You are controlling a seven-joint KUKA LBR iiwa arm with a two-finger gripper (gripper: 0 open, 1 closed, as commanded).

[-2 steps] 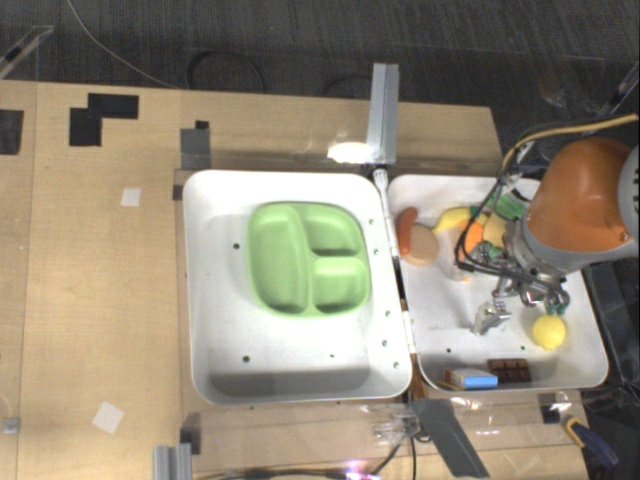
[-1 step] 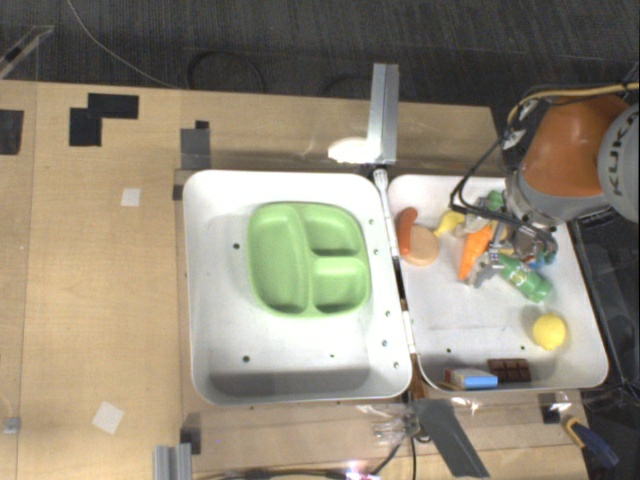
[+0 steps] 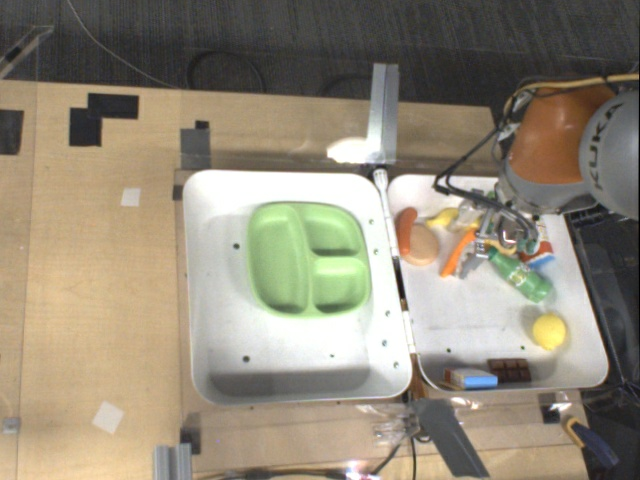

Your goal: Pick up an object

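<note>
Down at the near edge of the right bin point(image 3: 590, 363) there's a small brown bar with a blue piece point(image 3: 487, 376) lying against the wall. A bit further up sits a yellow lemon point(image 3: 548, 331), off on its own near the right side. Past that is the pile: a green bottle point(image 3: 522, 276) lying tilted, an orange carrot-looking stick point(image 3: 456, 253), a reddish sausage thing point(image 3: 405, 228) touching a tan egg-shaped lump point(image 3: 424, 247), plus a yellow bit point(image 3: 444, 217) behind them.

Gripper point(image 3: 490, 240) is down over that pile, right between the orange stick and the green bottle, arm coming in from the right with the orange band above. Honestly can't tell how it's set or if it's got anything, too cluttered.

Left bin point(image 3: 215, 368) has a green divided tray point(image 3: 305, 258) lying in the middle.
</note>
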